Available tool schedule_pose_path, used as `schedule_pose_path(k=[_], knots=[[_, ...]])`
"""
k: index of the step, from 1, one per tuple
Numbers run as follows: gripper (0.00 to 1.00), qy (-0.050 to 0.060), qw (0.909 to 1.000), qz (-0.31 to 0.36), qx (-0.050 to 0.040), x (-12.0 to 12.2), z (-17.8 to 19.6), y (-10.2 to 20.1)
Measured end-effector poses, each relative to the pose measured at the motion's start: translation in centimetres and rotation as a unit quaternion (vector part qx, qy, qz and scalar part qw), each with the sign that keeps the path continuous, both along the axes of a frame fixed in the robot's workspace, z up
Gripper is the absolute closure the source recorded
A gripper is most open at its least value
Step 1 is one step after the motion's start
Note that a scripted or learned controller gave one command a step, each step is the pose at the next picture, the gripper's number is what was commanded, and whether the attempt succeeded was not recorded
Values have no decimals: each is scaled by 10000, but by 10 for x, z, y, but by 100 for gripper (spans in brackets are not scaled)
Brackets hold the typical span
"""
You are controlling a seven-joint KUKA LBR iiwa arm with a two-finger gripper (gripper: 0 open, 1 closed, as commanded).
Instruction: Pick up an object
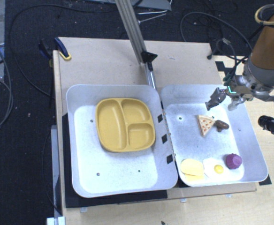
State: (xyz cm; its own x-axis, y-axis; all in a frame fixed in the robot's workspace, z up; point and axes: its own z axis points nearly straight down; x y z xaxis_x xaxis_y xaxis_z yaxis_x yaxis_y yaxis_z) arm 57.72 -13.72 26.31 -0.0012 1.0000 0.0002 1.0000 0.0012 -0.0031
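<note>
While the hand (225,99) was seen open above the pizza slice (205,124), a centred descent was needed.

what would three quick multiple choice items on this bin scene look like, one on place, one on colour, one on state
1. Where is the yellow divided tray?
A. left bin
B. right bin
C. on the bench outside the bins

2. What colour is the round object in the right bin's near corner?
A. green
B. purple
C. orange

3. Where is the gripper?
A. over the right bin's far edge
B. resting on the tray
C. over the left bin

Answers: 1 A, the tray lies in the left bin. 2 B, it is plainly purple. 3 A, it hangs above the pizza slice, by the far rim.
</note>
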Motion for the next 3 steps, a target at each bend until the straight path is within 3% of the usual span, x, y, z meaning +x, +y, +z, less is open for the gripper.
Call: schedule_pose_path(k=[1,3], knots=[[0,-15,10000,2,-2,1,1,0],[0,5,10000,-10,0,6,-104,3]])
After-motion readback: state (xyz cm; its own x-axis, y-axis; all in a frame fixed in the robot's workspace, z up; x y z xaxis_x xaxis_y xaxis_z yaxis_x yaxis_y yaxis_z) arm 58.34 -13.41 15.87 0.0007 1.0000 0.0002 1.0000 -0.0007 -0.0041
